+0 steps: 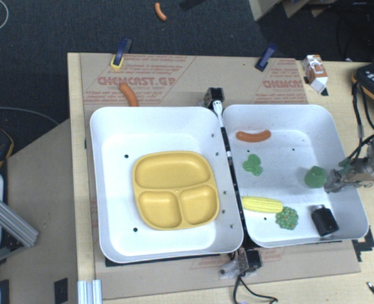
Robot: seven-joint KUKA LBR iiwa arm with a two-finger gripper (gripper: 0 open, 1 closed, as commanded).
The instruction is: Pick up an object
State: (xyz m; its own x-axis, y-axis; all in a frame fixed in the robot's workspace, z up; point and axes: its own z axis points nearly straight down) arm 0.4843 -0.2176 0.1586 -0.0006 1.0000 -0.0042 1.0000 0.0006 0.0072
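Two shallow white plastic bins sit side by side on a cardboard-topped bench, smooth with rounded corners. The left bin (111,170) holds a yellow compartment plate (174,189), glossy, a rounded square with one wide well above two small ones.

The right bin (288,122) holds toy food. A hot dog (253,135), orange-red and slightly curved, lies at about 11 o'clock. A green broccoli piece (253,164), lumpy, sits below it toward 9 o'clock. A corn cob (262,204), yellow and ridged, lies at 7 o'clock, with a knobbly green vegetable (286,218) touching its right end. A black block (324,220), matte and boxy, rests at 5 o'clock. A smooth green rounded object (314,177) sits at 3 o'clock.

The gripper (336,181) reaches in at the bin's 3 o'clock rim, just beside that green object; whether it is open, closed or gripping cannot be told here.

Outside the bins, an orange sausage (129,94) lies on the cardboard above the left bin.
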